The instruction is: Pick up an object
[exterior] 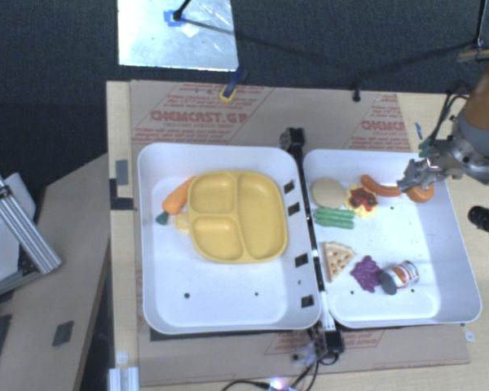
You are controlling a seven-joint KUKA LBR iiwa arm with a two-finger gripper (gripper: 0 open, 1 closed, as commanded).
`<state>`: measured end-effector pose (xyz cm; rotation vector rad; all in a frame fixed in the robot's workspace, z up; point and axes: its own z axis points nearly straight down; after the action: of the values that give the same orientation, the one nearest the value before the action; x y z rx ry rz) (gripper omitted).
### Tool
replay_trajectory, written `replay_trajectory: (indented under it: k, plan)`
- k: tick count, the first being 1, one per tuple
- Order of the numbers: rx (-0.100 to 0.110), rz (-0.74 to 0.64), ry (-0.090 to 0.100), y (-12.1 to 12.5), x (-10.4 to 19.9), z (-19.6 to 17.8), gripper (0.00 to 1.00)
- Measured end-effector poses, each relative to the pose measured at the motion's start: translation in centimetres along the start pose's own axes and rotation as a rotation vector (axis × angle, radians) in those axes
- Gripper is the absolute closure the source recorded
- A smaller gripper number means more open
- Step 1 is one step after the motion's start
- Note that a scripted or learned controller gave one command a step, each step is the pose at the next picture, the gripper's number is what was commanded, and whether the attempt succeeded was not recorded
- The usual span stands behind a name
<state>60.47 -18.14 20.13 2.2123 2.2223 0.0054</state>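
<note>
Below the can (403, 274), a sausage (378, 186) touches the hand (413, 177); grip unclear.

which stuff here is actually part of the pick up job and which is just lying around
In play:
gripper, low over the right bin
hot dog and orange piece beside it
bun, green beans, pizza slice, purple grapes, can

Lying about:
yellow divided tray and carrot in the left bin
foil sheet

A robotics lab: a grey arm (481, 129) over two white bins (228, 320) of toy food (363, 198) on a bench (90, 210).
</note>
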Motion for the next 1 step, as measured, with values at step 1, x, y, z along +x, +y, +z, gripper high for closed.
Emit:
replay_trajectory:
  k: [1]
  plan:
    - [0.001,-0.001,0.0,0.14,-0.01,-2.5,1.0]
